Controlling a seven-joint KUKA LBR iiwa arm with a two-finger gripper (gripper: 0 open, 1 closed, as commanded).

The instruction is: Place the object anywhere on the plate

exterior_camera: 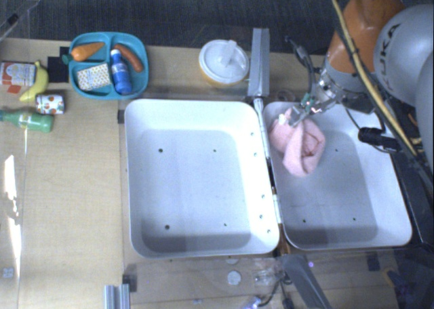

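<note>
Pink cloth (298, 147) hangs bunched directly below the gripper (296, 117), whose fingers pinch its top edge; arm slants in from upper right

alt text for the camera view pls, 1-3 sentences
A grey arm's gripper sits at the top of a pink cloth bunched in the right white bin. A blue divided tray of toy food sits beyond the left bin.

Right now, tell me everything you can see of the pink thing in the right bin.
The pink thing looks like soft, crumpled cloth, pale pink, bunched into folds. It lies in the right bin, at its upper left, close to the wall beside the left bin. The claw sits at its upper edge.
</note>
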